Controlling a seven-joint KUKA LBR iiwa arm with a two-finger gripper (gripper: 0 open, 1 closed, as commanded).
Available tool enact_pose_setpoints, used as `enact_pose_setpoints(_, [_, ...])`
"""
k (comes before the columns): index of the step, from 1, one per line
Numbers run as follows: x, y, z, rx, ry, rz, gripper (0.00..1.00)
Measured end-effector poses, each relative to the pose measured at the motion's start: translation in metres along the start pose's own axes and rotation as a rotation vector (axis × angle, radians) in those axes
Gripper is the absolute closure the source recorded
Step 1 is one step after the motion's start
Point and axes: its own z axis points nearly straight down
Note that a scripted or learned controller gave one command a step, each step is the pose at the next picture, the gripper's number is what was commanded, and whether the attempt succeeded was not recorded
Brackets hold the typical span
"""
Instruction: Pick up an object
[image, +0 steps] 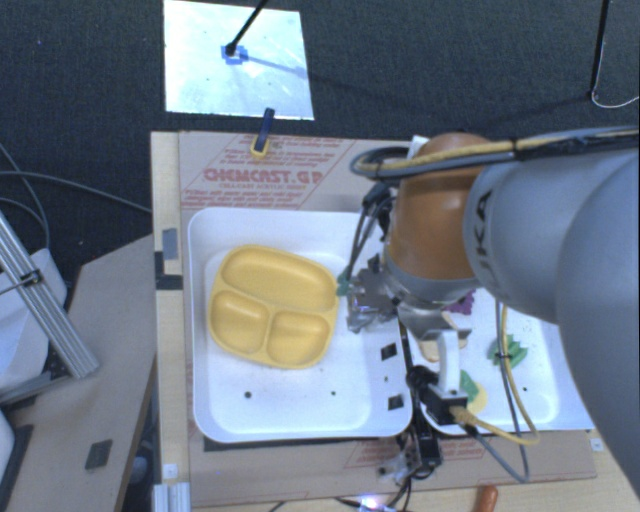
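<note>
The arm's orange wrist band (435, 225) hangs over the divide between the two white bins. Below it the gripper (362, 305) sits low at the right edge of the left bin (300, 415), just right of a yellow three-compartment plate (270, 305) lying flat in that bin. A small green bit (343, 287) shows at the gripper's left side, between it and the plate. The arm covers much of the right bin (545, 400), where a green object (508, 350), a purple object (462, 303), a tan piece (432, 349) and a yellow piece (472, 400) peek out.
Cables and a white fitting (450, 375) trail from the wrist across the right bin's front. The bins rest on a brown cardboard sheet (260, 165) with red print. A shiny metal sheet (238, 60) lies behind, and an aluminium frame (40, 300) stands at the left.
</note>
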Motion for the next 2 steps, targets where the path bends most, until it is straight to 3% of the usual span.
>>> enact_pose_setpoints(1, [-0.045, 0.052, -0.118, -0.015, -0.002, 0.007, 1.00])
enact_pose_setpoints(2, [0.001, -0.004, -0.208, -0.009, 0.004, -0.005, 1.00])
